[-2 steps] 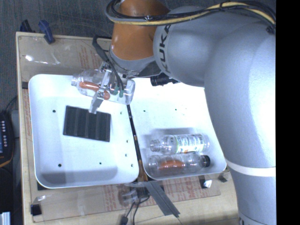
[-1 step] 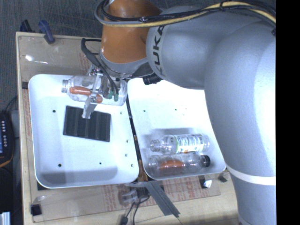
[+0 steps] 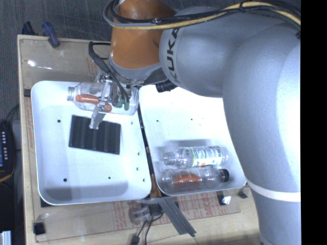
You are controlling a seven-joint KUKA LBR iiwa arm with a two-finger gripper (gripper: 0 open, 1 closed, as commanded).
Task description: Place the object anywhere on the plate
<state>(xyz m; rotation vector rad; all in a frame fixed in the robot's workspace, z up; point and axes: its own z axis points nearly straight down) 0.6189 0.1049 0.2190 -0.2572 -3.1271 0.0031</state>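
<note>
1. Hovering over the far part of the left bin (image 3: 41,137), the gripper (image 3: 104,103) has a clear bottle (image 3: 102,98) with something orange inside pinched between its fingers.
2. That bottle hangs just past the far edge of the dark ridged plate (image 3: 95,135) lying flat in the left bin.
3. Over in the right bin (image 3: 184,116), two more clear bottles (image 3: 196,157) (image 3: 196,177) lie side by side at the near end.
</note>
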